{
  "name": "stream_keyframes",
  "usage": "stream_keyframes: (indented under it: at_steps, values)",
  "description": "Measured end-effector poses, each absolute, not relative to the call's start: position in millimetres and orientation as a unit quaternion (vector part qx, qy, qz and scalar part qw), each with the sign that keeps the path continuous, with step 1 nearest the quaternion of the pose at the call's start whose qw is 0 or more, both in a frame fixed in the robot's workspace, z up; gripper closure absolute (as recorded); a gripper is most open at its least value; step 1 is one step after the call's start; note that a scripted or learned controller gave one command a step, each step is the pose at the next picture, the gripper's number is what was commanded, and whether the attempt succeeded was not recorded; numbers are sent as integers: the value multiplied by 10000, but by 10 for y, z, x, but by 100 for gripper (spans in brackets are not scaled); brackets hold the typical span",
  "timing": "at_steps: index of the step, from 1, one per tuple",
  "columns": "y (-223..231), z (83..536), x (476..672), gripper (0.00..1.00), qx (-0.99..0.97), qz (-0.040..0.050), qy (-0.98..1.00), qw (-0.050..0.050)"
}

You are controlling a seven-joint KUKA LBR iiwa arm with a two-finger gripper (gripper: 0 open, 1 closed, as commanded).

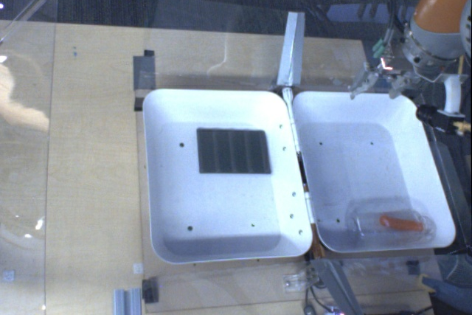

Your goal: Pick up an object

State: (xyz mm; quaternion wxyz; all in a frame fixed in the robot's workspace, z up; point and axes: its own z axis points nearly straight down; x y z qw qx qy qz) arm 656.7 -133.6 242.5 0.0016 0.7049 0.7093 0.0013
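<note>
overhead view of two shallow white bins on a wooden desk (88, 181). the left bin (166, 122) carries a dark ribbed rectangular panel (233, 151). the right bin (324, 122) holds, in its near right corner, a clear plastic tube (387, 223) with an orange-red item inside. the tube looks light, stiff and slippery, likely to roll; a hold across its middle seems best. no writing is legible. the tool (383, 77) hangs above the right bin's far rim, well apart from the tube; how far it is open cannot be told, and nothing is seen in it.
</note>
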Motion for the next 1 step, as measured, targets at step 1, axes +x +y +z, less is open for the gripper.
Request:
stream_keyframes:
  at_steps: [1]
  values:
    - [-1142,1967,5789,0,7677,12,6408,6]
